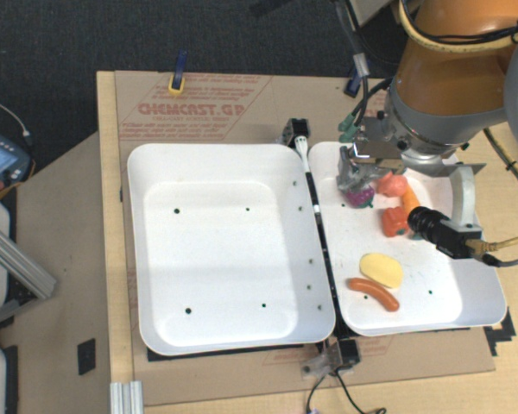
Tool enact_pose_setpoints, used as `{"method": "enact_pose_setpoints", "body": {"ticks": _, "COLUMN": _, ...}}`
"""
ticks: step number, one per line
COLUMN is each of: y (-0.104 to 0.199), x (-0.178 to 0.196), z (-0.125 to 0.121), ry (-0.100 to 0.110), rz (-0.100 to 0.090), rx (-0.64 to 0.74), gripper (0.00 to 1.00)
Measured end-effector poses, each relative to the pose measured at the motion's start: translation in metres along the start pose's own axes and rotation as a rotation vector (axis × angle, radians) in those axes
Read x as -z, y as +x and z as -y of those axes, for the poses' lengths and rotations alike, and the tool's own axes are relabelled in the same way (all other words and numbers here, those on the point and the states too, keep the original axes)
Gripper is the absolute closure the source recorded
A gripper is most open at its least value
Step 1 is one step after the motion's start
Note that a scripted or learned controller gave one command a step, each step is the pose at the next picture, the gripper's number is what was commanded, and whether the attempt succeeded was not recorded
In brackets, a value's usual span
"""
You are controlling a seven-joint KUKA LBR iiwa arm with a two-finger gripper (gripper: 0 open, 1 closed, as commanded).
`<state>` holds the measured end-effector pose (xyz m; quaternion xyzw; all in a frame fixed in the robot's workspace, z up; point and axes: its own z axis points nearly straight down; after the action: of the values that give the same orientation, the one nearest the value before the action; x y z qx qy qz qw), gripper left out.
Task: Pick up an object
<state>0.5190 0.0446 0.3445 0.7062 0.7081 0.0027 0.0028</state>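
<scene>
My gripper (pixel 357 182) hangs low over the far left part of the right bin (pixel 432 313), directly above a small purple object (pixel 360 199) that it partly hides. Just right of it lie a pink-red piece (pixel 394 184) and an orange piece (pixel 394 220). Nearer the front of the same bin sit a yellow lemon-like object (pixel 382 270) and a reddish sausage (pixel 373 292). The big grey and orange arm (pixel 457 50) covers the far right of this bin.
The left bin (pixel 155 231) lies beside the right one, parted by a black divider (pixel 318 222). A black cable fitting (pixel 440 231) sticks out over the right bin. Both bins rest on a cardboard sheet (pixel 198 102).
</scene>
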Motion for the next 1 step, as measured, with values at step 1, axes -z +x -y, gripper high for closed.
{"method": "enact_pose_setpoints", "body": {"ticks": 1, "y": -0.0188, "x": 0.0394, "z": 0.0146, "ry": 0.002, "rz": 0.0, "rx": -0.004, "gripper": 1.0}}
